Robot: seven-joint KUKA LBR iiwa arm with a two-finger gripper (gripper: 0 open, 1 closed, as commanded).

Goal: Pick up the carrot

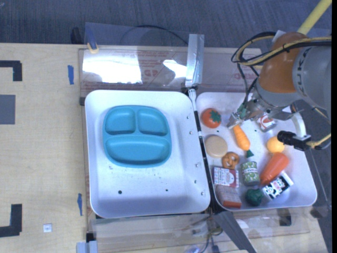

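The carrot (241, 137) is a small orange piece with a green stub at its lower end, lying at a slant in the upper middle of the right bin (305, 186). My gripper (243, 115) hangs just above and beyond the carrot's upper end, under the orange-banded wrist (278, 73). Nothing is seen held in it.
Around the carrot lie a tomato (211, 117), a tan bun (216, 145), a pretzel (230, 159), a green jar (249, 172), a yellow fruit (275, 144) and a larger orange-red tapered vegetable (275, 166). The left bin (105, 194) holds a blue divided plate (138, 135).
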